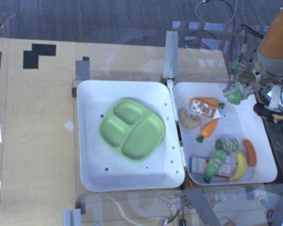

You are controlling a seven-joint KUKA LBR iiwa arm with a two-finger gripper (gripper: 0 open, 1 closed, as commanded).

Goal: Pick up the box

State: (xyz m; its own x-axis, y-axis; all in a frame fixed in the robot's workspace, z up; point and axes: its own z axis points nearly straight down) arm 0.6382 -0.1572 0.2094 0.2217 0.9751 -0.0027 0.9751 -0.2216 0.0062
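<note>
Overhead, arm (278, 36) raised, pincer (237, 92) beside box (202, 109)

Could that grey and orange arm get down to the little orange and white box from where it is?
Probably yes. The box lies face-up near the right bin's back, nothing on top; a carrot touches its far side. The gripper hovers just to its right.

Bright, even overhead light, soft shadows, faint glare, slightly soft focus.

Two white bins (85, 126) – one green plate (131, 129), two carrots (208, 128), one banana (240, 166).
</note>
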